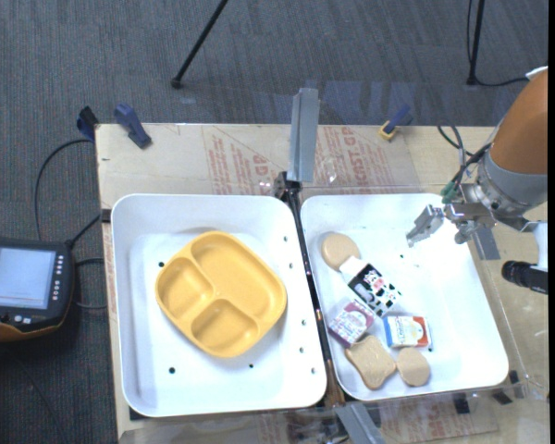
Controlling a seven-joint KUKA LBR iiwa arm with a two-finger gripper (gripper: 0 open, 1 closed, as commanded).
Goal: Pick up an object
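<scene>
My gripper (455, 232) hangs over the upper right part of the right bin (453, 285), open, with nothing between its fingers. Below and to its left lie several small items: a tan oval piece (338, 248), a black-and-white cow-pattern carton (376, 289), a maroon packet (351, 322), a blue, red and white packet (408, 331), a tan bread-shaped piece (370, 362) and a tan round piece (413, 367). The carton is the nearest item, a short way down-left of the left finger (425, 225).
The left bin (134, 248) holds a yellow divided plate (220, 292). A grey post (303, 141) stands at the back between the bins. Clamps sit on the bench's back edge. A handheld control pendant (23, 285) lies off the bench at left.
</scene>
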